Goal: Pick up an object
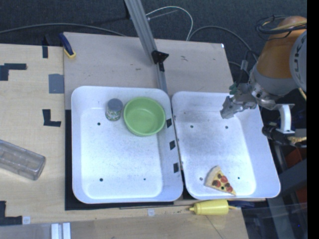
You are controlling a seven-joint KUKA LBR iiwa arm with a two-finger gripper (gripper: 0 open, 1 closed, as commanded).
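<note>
Approach step: gripper (228, 109) hovers over right bin's (259, 148) far edge, finger spread indiscernible, nothing held; next, descend toward pizza slice toy (220, 179) at the bin's near end.

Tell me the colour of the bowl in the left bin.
Light green; the bowl shows plainly in the camera view, beside a small can.

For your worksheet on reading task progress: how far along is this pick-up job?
Nothing looks picked yet. The grey two-finger gripper hovers over the right white bin's far end. The toy pizza slice lies near that bin's front edge, apart from it. Reaching, grasping and lifting remain.
</note>
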